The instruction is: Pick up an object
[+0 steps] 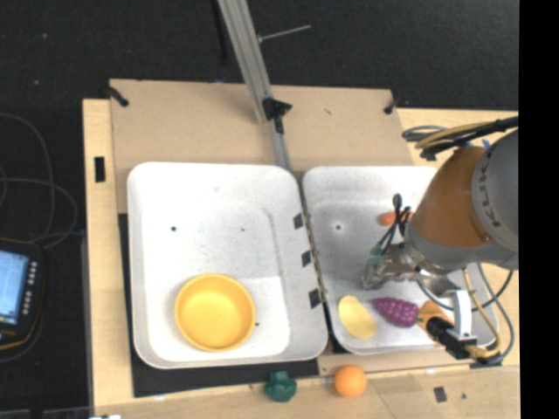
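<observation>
Bench (218,120): a tan board surface carrying two shallow white bins set side by side, their inner walls touching along the centre line.

Left bin (210,208): holds one yellow bowl (215,312), upright, resting in the near-left part of the bin floor, close to the near wall.

Right bin (345,199): entered by the arm (458,208) from the right. The grey body and the orange band cover the right part of this bin. Cables run along the arm and loop out past the near-right corner.

Metal pole (253,68): slants from the top edge down to the junction of the two bins at the far wall.

Gripper (377,276): positioned low over the centre of the right bin floor, just beyond the two items near the near wall. Whether it is spread or closed cannot be told from this view, and no item is visible in its grasp.

Pale yellow object (356,317): lies flat on the right bin floor near the near wall, just left of the purple object (395,311). The purple one is knobbly, like a grape cluster, and lies on its side; the two are just beside each other.

Orange ball (350,381): rests on the bench outside the bins, in front of the right bin.

Green object (280,387): on the bench, just left of the orange ball
</observation>
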